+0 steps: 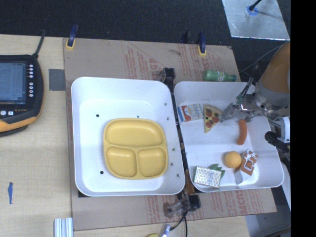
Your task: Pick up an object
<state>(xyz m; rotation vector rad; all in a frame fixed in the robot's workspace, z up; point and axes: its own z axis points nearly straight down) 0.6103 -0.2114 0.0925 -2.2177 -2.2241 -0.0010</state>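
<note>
The left bin (84, 132) holds 1 thing, a yellow 3-compartment plate (135, 147) lying flat near its middle, away from the walls. The right bin (197, 147) holds the small items, spread loosely so that each can likely be taken alone: a red, white and blue carton (190, 112) and a pizza slice (211, 117) at the far left, a silvery packet (208, 177) in the near left corner, a sausage (241, 132) further right, then an orange ball (232, 159) beside a red-and-white box (248, 163). The gripper (232, 111) reaches in from the right, low over the far part of this bin, its 2 fingers spread apart and clamped on nothing. It sits between the pizza slice and the sausage, so either seems the likely target.
</note>
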